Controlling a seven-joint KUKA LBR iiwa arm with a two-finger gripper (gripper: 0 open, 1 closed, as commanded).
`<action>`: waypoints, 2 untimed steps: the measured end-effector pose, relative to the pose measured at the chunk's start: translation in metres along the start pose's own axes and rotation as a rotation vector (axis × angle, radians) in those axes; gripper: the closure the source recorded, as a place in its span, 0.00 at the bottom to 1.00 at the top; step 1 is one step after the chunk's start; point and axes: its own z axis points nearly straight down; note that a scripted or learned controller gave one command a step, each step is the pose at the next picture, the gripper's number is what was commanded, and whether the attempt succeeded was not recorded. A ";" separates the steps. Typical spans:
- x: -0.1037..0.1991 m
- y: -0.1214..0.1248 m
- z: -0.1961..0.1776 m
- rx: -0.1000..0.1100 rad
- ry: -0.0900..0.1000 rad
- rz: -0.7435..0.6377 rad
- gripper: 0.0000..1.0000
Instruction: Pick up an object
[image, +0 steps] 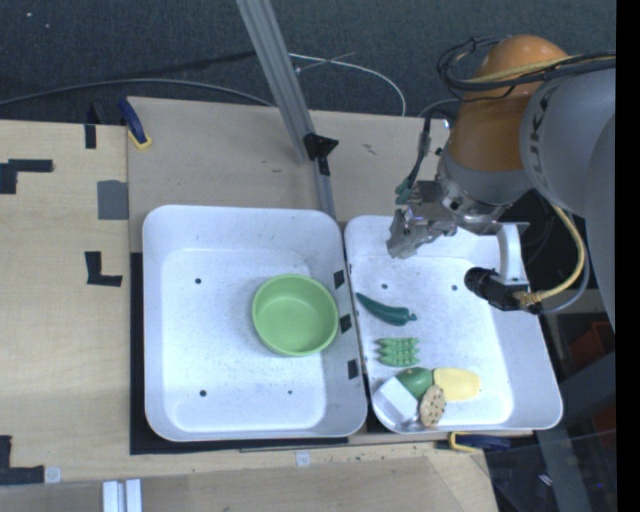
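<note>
The gripper (405, 240) hangs over the far left corner of the right bin (520, 345). From this high slanting look it is a small grey lump, and nobody could tell if it is wide, narrow, or shut. Nothing can be seen in it. Whether it touches the white floor of the bin cannot be told either.

The arm (560, 120) comes in from the right. It is big and grey, with a fat orange part (500, 90) on top, and it bends down to the gripper. Black cables loop around it.

The things to pick are all in the right bin. A dark green pepper (386, 309) lies near the bin's left wall, about halfway along. A light green pea pod (397, 350) lies just nearer than it. In the near left corner sit a yellow lemon (457, 383), a green round thing (414, 381), a white block (396, 400) and a speckled cookie (432, 404), all bunched up.

The left bin (180, 300) holds a green bowl (294, 315), standing upright near its right side.

Both bins rest on a pale wood bench (60, 330). A grey pole (290, 90) slants up from behind the bins. The floor past the bench is dark blue.
</note>
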 end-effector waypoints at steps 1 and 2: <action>0.051 0.020 -0.002 0.000 0.000 0.000 1.00; 0.103 0.035 -0.002 0.001 0.000 0.001 1.00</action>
